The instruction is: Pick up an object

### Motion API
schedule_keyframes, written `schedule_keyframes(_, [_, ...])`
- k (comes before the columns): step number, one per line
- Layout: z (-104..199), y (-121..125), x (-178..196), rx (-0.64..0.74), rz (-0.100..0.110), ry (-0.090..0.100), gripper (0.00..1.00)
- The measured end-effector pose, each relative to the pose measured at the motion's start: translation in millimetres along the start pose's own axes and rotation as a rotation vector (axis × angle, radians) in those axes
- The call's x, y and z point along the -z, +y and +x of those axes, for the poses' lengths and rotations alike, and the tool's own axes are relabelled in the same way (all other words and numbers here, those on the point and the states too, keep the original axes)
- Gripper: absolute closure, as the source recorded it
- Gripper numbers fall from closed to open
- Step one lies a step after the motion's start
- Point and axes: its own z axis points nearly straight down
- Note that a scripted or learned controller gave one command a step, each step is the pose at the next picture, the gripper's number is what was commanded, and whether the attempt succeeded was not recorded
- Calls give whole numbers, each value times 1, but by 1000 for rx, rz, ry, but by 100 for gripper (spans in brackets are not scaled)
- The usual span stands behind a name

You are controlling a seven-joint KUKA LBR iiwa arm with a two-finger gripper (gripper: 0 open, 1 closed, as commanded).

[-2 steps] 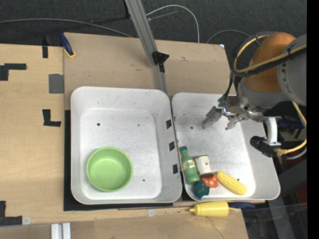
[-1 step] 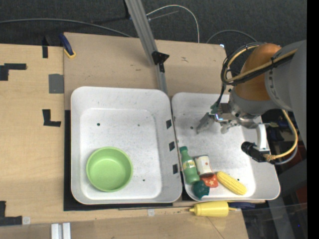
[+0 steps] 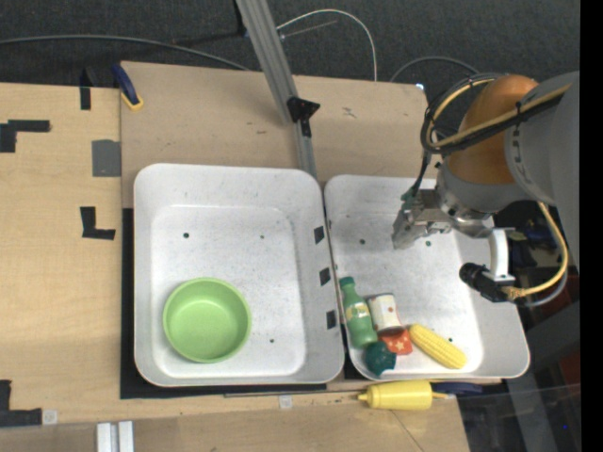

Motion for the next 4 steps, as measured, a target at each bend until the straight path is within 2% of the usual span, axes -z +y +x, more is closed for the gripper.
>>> schedule_keyframes(2, [-10, 0, 106, -2, -7, -1, 100])
schedule_keyframes(4, [101, -2, 105, 4, -1, 2, 100])
